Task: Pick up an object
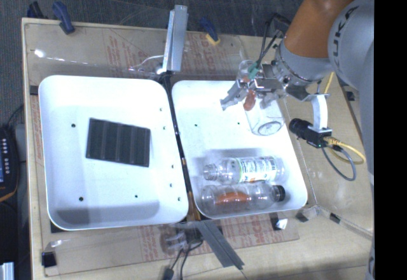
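Arm: the gripper (245, 95) hangs over the far part of the right bin (198, 145), just above a clear glass (262, 116).
Fingers: cannot tell how far apart they stand, or whether they grip the glass; it may lie in the bin or be lifted.
Other objects: two clear bottles, one labelled (245, 170), one with orange inside (241, 196), lie side by side at the near wall. A dark slatted pad (118, 142) lies in the left bin (57, 164).
Risk: smooth, round glass could slide or roll from a shallow pinch; transparency hampers aim.
Hard to see: the glass's outline, the fingertips amid cables.
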Tool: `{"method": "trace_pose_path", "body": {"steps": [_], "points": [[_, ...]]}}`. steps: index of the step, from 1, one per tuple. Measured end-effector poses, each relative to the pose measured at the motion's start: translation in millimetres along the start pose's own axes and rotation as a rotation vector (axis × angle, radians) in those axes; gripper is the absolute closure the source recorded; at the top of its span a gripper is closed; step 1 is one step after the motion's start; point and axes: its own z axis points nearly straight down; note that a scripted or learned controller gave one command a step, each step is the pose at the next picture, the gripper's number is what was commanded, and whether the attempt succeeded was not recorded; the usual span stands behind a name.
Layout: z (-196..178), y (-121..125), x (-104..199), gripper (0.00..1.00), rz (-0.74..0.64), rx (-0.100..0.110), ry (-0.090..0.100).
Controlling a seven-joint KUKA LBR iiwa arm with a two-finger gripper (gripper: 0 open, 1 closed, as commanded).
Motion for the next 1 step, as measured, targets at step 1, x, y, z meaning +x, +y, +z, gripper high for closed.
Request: {"method": "trace_pose_path", "body": {"steps": [1], "points": [[53.5,-55.6,-55.4,0.00,-0.009,-0.001,0.000]]}}
